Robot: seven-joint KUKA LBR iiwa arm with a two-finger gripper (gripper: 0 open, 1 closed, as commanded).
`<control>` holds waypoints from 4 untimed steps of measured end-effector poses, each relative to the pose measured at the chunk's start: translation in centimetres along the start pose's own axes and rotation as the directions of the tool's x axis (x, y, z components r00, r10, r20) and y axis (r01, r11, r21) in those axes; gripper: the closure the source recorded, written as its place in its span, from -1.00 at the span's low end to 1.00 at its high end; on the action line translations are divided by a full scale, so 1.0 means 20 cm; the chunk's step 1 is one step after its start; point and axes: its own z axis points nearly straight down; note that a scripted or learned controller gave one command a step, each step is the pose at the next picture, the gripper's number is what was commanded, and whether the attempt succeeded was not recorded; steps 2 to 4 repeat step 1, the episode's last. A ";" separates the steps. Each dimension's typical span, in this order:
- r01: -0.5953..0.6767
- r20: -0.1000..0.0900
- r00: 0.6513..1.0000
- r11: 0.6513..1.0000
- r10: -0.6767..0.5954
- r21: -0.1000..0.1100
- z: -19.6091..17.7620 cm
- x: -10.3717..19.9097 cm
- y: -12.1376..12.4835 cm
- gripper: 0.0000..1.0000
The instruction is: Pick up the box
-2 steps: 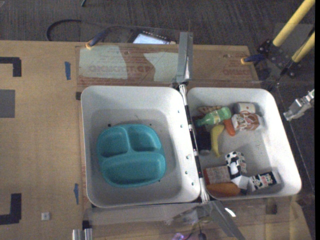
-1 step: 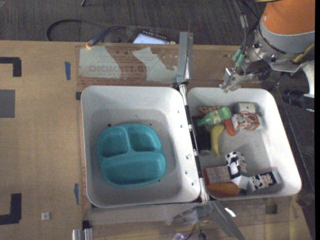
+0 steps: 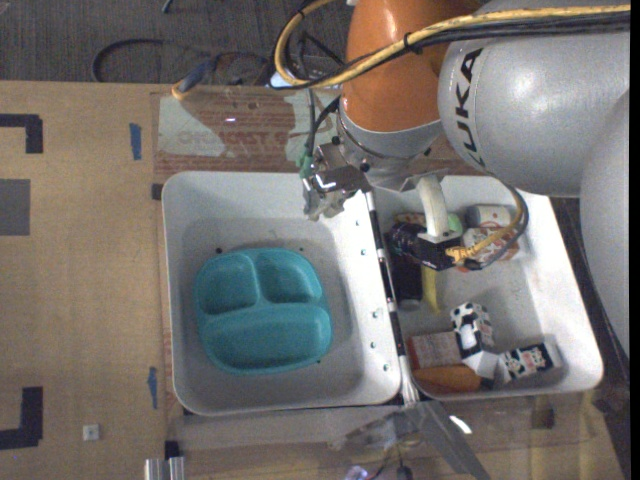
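Box first: I take the small reddish-brown cardboard box (image 3: 436,349) at the near end of the right white plastic bin (image 3: 572,298) as the target; it lies among a black-and-white cow-patterned carton (image 3: 470,328) and an orange rounded item (image 3: 447,378); my claw (image 3: 325,183) hangs over the far rim of the left bin (image 3: 180,268), which holds a teal compartmented plate (image 3: 262,309); whether it is apart or together I cannot tell; I judge the approach not begun; next I must swing right and descend.
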 end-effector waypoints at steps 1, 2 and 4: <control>-0.087 0.001 0.996 0.996 0.087 -0.003 -0.81 -0.02 0.20 1.00; -0.087 0.001 0.996 0.996 0.087 -0.003 -0.81 -0.02 0.20 1.00; -0.087 0.001 0.996 0.996 0.087 -0.003 -0.81 -0.02 0.20 1.00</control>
